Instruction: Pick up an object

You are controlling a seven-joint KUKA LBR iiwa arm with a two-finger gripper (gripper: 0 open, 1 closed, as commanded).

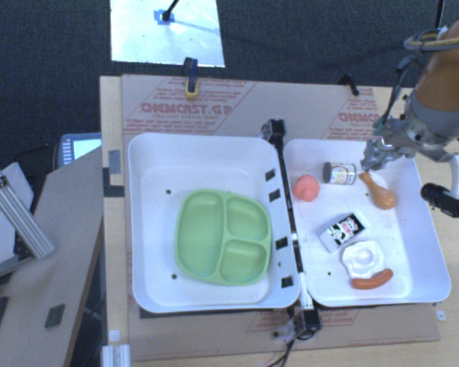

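Note:
The right bin (424, 228) holds a pink ball (307, 188), a small can lying on its side (340, 174), an orange drumstick-shaped toy (379, 190), a black-and-white carton (343, 231), a white fried-egg toy (362, 258) and an orange sausage (371, 280). My gripper (373, 159) hangs over the far part of this bin, just right of the can and above the drumstick's near end. I see nothing held between its fingers.
The left bin (149, 205) holds a green divided plate (223, 238). A black divider (284, 205) with clips runs between the bins. Cardboard (237, 107) lies under both bins. A clamp (191, 79) sits at the far edge.

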